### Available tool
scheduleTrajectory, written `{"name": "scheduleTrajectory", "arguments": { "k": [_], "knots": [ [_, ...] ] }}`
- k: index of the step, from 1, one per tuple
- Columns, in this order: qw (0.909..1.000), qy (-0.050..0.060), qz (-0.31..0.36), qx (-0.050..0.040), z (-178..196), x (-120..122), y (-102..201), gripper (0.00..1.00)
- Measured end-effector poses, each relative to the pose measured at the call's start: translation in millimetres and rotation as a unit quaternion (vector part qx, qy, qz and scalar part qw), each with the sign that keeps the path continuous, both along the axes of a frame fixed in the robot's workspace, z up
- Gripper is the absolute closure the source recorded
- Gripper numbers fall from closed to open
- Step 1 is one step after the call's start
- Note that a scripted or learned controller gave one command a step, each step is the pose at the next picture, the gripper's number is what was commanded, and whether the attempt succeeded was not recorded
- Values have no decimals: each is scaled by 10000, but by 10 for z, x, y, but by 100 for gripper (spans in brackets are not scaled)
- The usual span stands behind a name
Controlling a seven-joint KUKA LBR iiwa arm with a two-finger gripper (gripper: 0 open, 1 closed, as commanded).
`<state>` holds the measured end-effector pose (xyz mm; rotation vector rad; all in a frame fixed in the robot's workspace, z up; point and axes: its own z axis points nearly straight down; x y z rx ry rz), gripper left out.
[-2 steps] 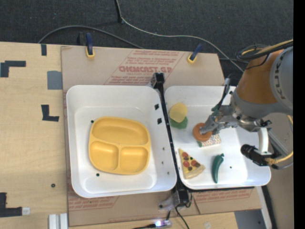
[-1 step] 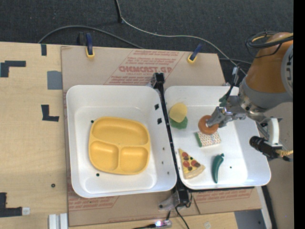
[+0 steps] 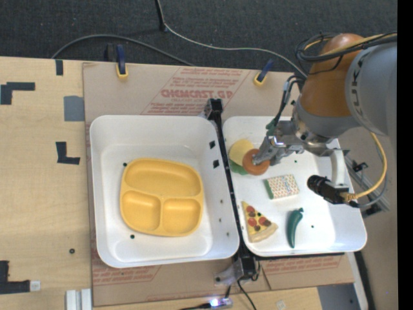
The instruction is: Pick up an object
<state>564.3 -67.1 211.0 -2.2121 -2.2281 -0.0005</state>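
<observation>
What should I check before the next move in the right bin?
1. End effector position: over the orange round piece next to the yellow piece, right bin. Ok.
2. Object seen between its tips: cannot tell.
3. Neighbours near the target: yellow piece touches the orange one, so it may get nudged. Not ok.
4. Other items apart from the target: patterned square, pizza slice, green pepper. Ok.
5. Yellow divided tray lies flat in the left bin, out of the way. Ok.
</observation>
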Motion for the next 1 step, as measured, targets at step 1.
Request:
{"name": "scheduleTrajectory", "arguments": {
  "k": [1],
  "knots": [
    [10000, 4, -2, -1, -69, 155, 499, 100]
  ]
}}
